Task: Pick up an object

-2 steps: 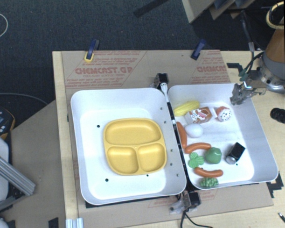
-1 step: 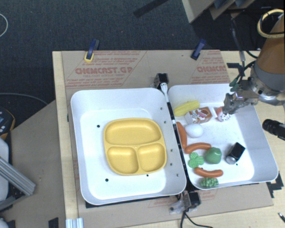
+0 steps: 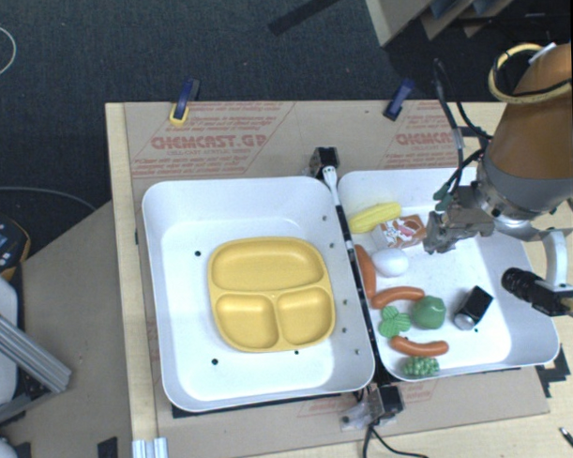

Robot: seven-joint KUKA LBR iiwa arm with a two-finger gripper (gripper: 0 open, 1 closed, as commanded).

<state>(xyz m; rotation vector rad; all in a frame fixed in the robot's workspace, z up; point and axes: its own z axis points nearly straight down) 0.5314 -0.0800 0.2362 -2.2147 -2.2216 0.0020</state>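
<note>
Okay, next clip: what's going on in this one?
A robot arm reaches in from the right, its gripper low over the right bin, beside a red-and-white packet. Nothing shows between its fingers. Toy food lies in that bin: a corn cob, an egg, sausages and greens. The left bin holds a yellow tray.

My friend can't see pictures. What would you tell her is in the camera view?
A grey and orange robot arm reaches in from the right, its gripper hovering over the right white bin full of toy food: corn, an egg, sausages and green vegetables. The left white bin holds a yellow divided plate.
</note>
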